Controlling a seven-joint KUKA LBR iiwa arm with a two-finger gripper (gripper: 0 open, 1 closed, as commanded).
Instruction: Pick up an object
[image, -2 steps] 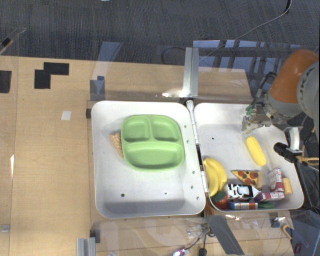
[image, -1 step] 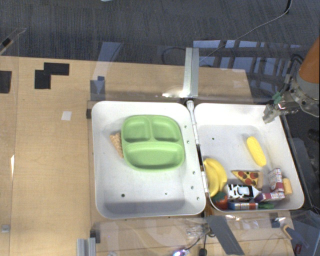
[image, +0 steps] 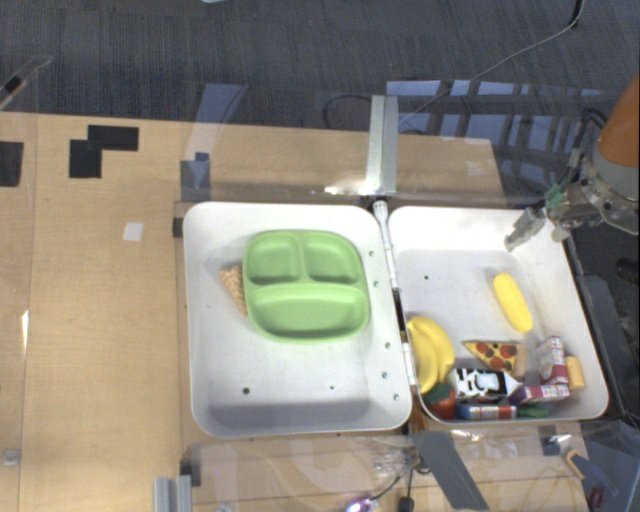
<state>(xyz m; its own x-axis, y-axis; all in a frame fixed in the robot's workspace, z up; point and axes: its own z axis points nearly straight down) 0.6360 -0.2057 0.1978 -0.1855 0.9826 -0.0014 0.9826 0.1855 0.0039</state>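
In the left bin (image: 205, 330) a green divided plate (image: 304, 284) is lying near the middle, covering most of a tan, cracker-like piece (image: 233, 288) that is peeking out at its left edge. In the right bin (image: 450, 250) the candidates for picking are crowding the near edge: a banana (image: 431, 352) is resting against the bin's left wall, a pizza-slice toy (image: 494, 353) is sitting just beside it, a jumble of small packets and bottles (image: 515, 390) is filling the near right corner, and a yellow corn cob (image: 512, 302) is lying apart, toward the right wall. Nothing is lifted, so the pick appears not yet begun. The arm (image: 615, 165) is reaching in over the far right corner, its gripper (image: 528, 226) hanging above that corner's rim, carrying nothing; whether it is released or clenched cannot be told.
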